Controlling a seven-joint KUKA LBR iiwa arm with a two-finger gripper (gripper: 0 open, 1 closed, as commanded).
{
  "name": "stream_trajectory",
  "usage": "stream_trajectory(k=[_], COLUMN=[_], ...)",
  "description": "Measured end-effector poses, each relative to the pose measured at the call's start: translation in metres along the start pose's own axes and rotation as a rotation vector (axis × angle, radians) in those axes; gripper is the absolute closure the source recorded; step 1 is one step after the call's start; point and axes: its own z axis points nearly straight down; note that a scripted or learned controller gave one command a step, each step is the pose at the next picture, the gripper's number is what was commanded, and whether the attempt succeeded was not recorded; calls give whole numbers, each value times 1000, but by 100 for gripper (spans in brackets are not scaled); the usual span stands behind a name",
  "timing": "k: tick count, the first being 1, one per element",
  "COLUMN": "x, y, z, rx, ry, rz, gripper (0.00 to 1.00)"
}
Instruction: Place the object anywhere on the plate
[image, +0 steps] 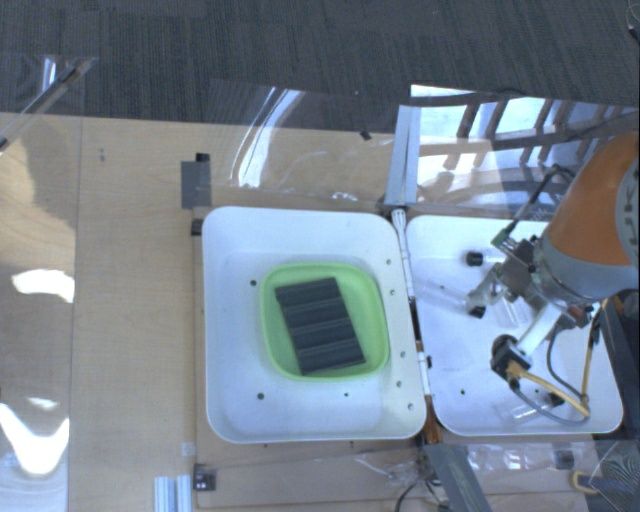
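A dark grey ribbed block (319, 325) lies flat on the green square plate (275, 340) in the middle of the left bin (230, 300). My gripper (476, 285) hangs over the right bin (450, 380), well to the right of the plate and across the wall between the bins. Its two dark fingertips (472, 259) stand apart with only white bin floor showing between them, so it is open and holds nothing.
The orange-banded arm (600, 220) covers the right bin's far right side. A white cylinder with a yellow cable (545, 385) hangs below the wrist. A metal post (402, 165) and clear panels stand behind the bins. Bare wooden bench lies to the left.
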Motion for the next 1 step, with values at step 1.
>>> stream_trajectory(k=[1], x=[40], y=[98], z=[-115], rx=[-3], ry=[1], rz=[-34], gripper=[0])
